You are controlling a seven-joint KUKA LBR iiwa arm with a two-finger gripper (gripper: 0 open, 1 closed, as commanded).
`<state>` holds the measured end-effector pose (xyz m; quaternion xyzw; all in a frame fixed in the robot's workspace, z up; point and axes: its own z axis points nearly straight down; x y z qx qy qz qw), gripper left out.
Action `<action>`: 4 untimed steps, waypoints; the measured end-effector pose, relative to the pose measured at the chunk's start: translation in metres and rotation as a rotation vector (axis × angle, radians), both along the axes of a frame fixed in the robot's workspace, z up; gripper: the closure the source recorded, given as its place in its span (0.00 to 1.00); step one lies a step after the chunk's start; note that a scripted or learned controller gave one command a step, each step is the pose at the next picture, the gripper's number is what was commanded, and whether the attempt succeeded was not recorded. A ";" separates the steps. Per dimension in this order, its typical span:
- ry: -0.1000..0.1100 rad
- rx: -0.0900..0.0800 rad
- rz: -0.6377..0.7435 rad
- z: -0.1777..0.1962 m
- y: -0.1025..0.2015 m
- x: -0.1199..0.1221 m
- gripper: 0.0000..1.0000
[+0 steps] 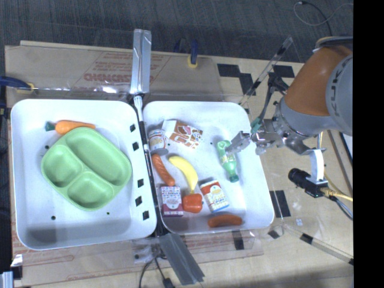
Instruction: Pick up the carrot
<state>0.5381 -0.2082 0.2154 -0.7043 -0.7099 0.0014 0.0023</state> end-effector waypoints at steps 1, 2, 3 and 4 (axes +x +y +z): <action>-0.003 -0.001 0.164 0.032 0.051 0.029 0.00; -0.001 0.001 0.336 0.018 0.132 0.052 0.00; -0.001 0.001 0.459 -0.025 0.160 0.039 0.00; 0.000 0.002 0.576 -0.025 0.169 0.031 0.00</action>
